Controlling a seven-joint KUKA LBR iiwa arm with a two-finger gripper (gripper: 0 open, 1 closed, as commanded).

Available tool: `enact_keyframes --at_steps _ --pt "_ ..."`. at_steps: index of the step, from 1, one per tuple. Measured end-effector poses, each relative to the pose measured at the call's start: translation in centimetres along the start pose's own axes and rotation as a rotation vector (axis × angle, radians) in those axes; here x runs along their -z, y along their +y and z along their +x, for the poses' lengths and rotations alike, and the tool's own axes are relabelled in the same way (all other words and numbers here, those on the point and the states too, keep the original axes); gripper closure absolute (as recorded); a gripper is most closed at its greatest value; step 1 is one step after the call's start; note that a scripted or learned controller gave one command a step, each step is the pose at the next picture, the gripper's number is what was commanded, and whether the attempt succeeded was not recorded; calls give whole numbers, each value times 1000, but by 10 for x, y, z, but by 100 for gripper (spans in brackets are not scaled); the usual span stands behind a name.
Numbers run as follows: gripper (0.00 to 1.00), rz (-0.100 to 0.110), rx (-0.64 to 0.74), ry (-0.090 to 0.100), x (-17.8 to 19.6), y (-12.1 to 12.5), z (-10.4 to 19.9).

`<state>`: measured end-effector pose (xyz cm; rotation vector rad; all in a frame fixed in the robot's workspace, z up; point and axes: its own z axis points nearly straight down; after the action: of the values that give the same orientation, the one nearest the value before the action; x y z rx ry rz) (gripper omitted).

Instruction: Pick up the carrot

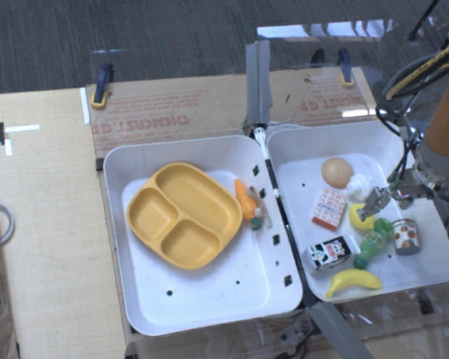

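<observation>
In the left bin (pixel 142 303), against its right wall, lies the carrot (pixel 247 200): a short orange piece, lengthwise up and down the view, with a small green tip at its near end. It lies just beside the right edge of one yellow plate (pixel 183 215), which has three compartments. The right bin (pixel 287 168) holds one tan egg (pixel 336 172), one red and white box (pixel 329 208), one black and white carton (pixel 329 253), one banana (pixel 352 281), one small can (pixel 405 237), one green bottle (pixel 372 243) and one yellow thing that I cannot identify. The gripper (pixel 378 198) hangs over that bin's right side, close to the yellow thing; how wide it stands, and whether it has hold of anything, I cannot tell. One counter carries two bins in all.
</observation>
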<state>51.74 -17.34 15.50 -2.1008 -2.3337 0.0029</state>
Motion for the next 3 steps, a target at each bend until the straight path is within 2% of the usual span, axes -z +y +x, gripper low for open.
enact_keyframes --at_steps 1,2,3 --pt "0 -3 57 -3 76 71 -44" --pt "0 0 99 -1 12 44 -4" --pt "0 -2 -47 -2 67 67 11"
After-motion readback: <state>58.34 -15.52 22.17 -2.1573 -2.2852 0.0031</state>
